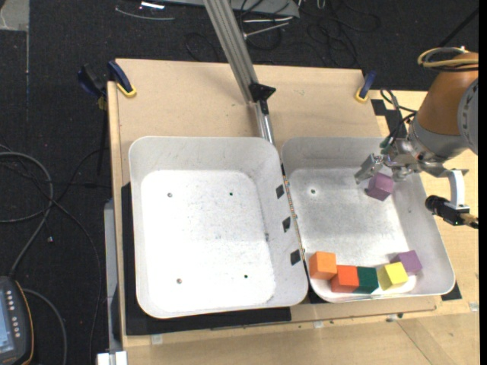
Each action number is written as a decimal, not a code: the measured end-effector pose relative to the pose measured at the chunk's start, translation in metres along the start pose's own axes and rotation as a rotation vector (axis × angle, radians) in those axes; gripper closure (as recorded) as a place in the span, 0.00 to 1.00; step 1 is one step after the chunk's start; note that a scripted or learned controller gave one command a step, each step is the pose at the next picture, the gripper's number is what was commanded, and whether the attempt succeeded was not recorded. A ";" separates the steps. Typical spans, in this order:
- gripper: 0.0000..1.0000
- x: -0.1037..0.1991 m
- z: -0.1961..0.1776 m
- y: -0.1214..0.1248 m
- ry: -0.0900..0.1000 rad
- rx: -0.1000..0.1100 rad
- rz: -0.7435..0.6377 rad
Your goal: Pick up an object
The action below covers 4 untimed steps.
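The gripper [378, 175] sits in the right bin's [342, 162] upper right, fingers clamped on a purple block [380, 186] that looks just off the floor. So it's mid-lift; next it needs a straight raise without slipping.

Arm [449, 116] reaching in from right, jaws clamped, wrist tilted down.

left bin [152, 166] floor bare, blocks [358, 274] crowd right bin [304, 158] near edge
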State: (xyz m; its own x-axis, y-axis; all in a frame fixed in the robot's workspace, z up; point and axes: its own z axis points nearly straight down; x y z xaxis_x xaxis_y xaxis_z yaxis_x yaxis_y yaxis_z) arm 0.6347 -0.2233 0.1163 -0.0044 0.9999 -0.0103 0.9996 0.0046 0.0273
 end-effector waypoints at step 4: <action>0.00 0.006 -0.027 -0.025 0.011 0.028 0.006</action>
State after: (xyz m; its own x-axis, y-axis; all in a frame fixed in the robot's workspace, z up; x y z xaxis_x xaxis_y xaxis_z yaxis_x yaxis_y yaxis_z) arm 0.6090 -0.2174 0.1426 0.0014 1.0000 0.0003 1.0000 -0.0014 -0.0004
